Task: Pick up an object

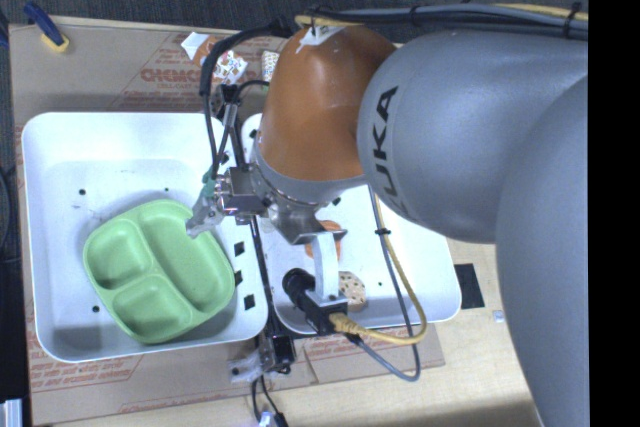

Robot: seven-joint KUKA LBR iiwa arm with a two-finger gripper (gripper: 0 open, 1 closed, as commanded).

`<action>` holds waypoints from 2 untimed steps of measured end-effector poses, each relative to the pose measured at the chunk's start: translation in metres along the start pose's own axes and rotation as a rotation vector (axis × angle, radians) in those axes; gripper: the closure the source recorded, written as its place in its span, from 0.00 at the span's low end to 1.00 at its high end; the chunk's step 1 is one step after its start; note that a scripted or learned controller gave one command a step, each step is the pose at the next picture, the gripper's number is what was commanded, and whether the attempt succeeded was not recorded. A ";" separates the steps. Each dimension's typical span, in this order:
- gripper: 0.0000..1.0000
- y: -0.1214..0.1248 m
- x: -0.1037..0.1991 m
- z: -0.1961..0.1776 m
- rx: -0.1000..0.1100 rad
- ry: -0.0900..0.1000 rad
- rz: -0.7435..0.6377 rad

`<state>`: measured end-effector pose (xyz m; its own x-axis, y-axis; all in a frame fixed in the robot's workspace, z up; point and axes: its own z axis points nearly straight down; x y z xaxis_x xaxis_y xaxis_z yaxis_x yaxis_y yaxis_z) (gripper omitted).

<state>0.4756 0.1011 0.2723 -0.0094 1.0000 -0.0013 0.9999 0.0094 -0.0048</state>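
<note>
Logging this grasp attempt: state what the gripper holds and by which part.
Cannot be told. The gripper sits at the green tray's upper right rim, but a hold isn't clear.

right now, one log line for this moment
arm: over right bin | gripper: at tray rim | tray: in left bin

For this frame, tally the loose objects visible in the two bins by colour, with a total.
Green: 1, the divided plate in the left bin.
Tan, speckled: 1, a small item in the right bin, partly hidden by the arm.
Orange: 1, a small piece, mostly hidden.
Total: 3 visible.
</note>
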 end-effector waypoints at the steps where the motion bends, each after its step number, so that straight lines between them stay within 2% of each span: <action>1: 0.00 0.000 -0.086 0.081 0.000 -0.001 0.005; 2: 0.00 0.000 -0.144 0.081 -0.003 0.001 0.006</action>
<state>0.4762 -0.0435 0.1915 -0.0037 1.0000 -0.0006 1.0000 0.0037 -0.0018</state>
